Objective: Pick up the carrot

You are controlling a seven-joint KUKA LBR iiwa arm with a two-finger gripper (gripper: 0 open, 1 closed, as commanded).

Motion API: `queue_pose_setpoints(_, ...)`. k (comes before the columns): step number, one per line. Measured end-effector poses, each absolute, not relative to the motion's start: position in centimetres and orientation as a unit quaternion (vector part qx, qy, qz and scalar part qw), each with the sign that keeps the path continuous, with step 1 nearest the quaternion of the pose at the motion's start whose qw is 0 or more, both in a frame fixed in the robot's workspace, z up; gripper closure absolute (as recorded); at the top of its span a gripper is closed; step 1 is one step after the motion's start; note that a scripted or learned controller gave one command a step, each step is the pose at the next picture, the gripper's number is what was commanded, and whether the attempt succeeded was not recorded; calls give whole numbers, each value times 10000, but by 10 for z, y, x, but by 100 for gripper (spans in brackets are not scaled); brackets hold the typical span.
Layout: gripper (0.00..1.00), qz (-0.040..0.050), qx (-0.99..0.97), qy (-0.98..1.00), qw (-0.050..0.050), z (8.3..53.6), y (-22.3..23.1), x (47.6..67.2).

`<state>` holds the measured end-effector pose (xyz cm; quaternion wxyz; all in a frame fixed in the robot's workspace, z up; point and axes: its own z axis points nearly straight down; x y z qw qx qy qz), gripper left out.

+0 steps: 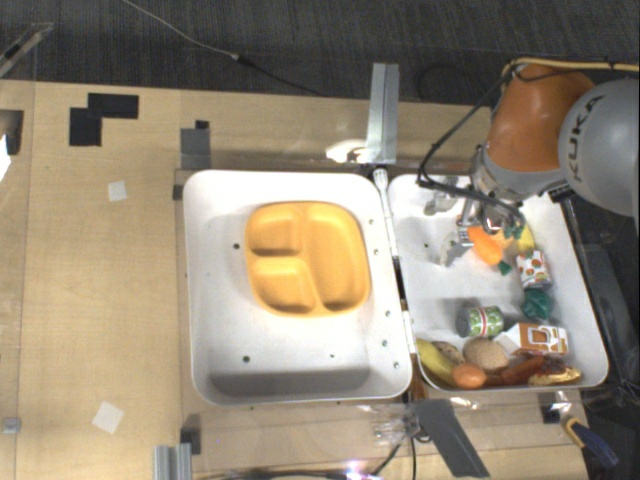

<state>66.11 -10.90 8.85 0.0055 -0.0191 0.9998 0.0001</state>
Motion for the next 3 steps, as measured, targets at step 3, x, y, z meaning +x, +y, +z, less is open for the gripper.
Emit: queue_pose_setpoints(3, 100, -3, -1419, 9899, 27, 138, -97, 546)
